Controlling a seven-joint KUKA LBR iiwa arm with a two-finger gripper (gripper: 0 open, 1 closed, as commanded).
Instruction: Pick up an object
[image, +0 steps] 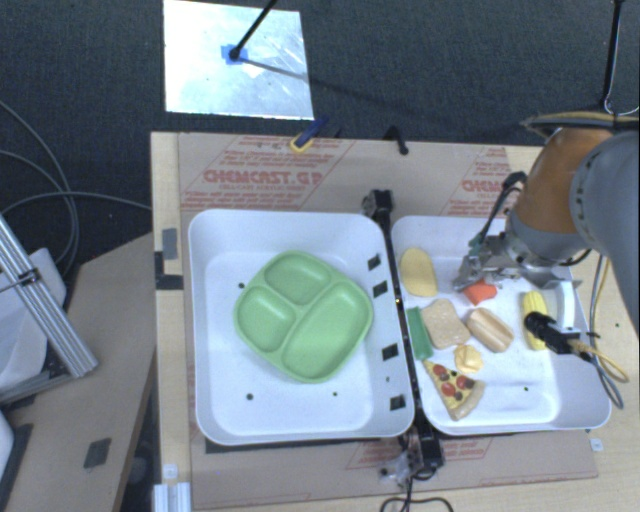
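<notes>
cardboard-topped bench (260, 175), right bin (520, 410), tool (480, 272) just above orange toy (482, 293), tool's grip state unclear

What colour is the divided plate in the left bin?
Light green, seen clearly in the camera view: the divided plate.

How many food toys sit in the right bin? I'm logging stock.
7: a potato, a tomato by the end effector, corn, bread, a hotdog, a yellow piece, a pizza slice. The arm may hide more.

A green divided plate (303, 315) lies in the left bin (215, 300); perhaps foil (237, 60) beyond.
</notes>
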